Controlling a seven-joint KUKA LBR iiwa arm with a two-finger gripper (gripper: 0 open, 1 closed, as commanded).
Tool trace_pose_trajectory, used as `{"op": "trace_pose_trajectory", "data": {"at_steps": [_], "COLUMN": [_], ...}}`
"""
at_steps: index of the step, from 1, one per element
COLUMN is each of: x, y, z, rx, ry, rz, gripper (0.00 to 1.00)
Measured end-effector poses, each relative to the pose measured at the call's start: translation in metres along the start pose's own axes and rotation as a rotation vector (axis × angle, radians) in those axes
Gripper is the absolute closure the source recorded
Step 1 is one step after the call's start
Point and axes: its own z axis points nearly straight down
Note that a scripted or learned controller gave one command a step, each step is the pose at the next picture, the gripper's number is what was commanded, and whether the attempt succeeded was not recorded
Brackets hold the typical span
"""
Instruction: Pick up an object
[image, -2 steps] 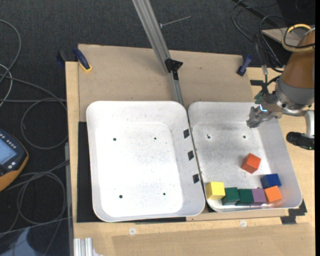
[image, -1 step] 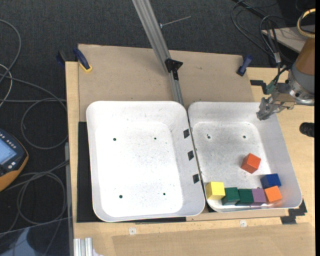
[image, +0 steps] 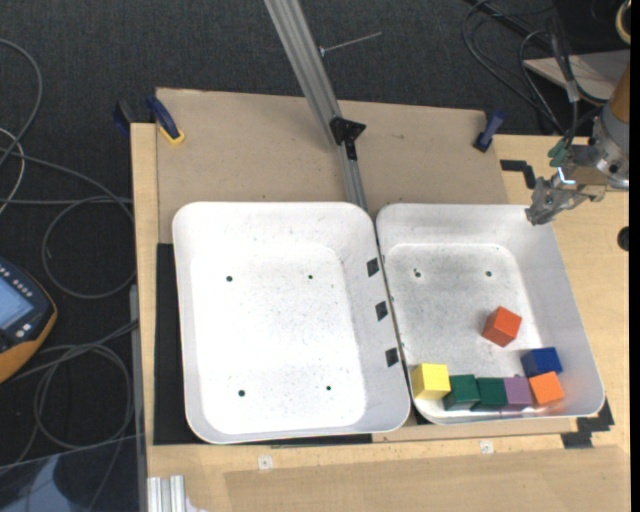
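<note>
Square, perhaps wooden blocks (image: 487, 391) line the right bin (image: 560, 290).

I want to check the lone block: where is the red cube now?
The red cube lies in the right bin, toward its right side, apart from the row of blocks along the near edge, just above the blue cube.

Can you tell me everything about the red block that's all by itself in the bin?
The red block is a small cube, reddish-orange, with a plain matte look like painted wood or foam. It sits turned at an angle, so one corner points toward the camera. It rests on the speckled floor of the right white bin, roughly in the middle of its right half, apart from the row of other blocks along the near edge. Nothing touches it but the bin floor.
</note>
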Motion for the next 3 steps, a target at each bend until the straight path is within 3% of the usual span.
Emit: {"op": "trace_pose_trajectory", "data": {"at_steps": [2,3], "x": [0.115,0.169], "y": [-0.024,-0.048], "z": [0.017,0.019], "rx": [0.010,0.010], "ry": [0.006,0.006], "rz": [-0.005,-0.004], "gripper": [1.00,1.00]}}
